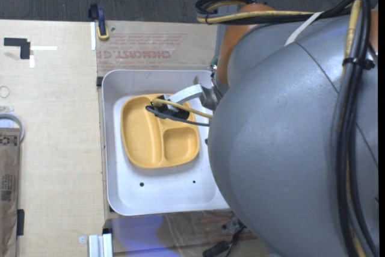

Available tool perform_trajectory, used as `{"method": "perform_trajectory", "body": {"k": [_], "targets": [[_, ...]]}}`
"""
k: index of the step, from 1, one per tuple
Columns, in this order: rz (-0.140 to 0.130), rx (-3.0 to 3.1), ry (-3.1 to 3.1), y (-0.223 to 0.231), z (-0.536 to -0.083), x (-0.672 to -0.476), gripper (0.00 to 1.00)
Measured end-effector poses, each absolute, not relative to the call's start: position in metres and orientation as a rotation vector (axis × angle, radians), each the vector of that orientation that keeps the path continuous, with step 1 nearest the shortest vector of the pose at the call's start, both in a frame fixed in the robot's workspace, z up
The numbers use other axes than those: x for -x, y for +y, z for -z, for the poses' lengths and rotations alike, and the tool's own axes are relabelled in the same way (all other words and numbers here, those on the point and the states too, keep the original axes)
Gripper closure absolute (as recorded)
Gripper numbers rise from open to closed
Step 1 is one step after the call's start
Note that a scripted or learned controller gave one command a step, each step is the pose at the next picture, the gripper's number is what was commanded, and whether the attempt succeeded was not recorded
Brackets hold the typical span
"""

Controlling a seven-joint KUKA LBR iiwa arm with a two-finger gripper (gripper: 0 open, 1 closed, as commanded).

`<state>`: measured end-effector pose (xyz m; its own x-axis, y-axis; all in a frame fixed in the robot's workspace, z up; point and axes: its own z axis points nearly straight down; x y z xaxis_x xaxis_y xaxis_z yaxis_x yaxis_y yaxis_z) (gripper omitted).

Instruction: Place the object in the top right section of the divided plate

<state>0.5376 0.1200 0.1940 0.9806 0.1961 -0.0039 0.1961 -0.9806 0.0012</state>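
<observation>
Closest to lens: bulky grey arm [289, 129] across the right side, hiding most of the wrist. Jaws reaching out from under it, over the upper right compartment of the yellow divided plate [141, 135]. Jaw opening: cannot tell (covered by wrist hardware). Plate directly beneath the jaws and spreading to their left, flat in the white bin [162, 195]. Cannot tell where the object lies. Beyond the jaws toward the top: printed cardboard sheet [144, 48]. Well left of the jaws: pale tabletop [54, 129], brown packet [8, 177] at its far left edge.
</observation>
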Motion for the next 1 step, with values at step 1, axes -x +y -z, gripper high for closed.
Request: {"method": "perform_trajectory", "body": {"k": [1], "targets": [[0.005,-3.121,0.346,0.1692,-0.1830,-0.6055,1.00]]}}
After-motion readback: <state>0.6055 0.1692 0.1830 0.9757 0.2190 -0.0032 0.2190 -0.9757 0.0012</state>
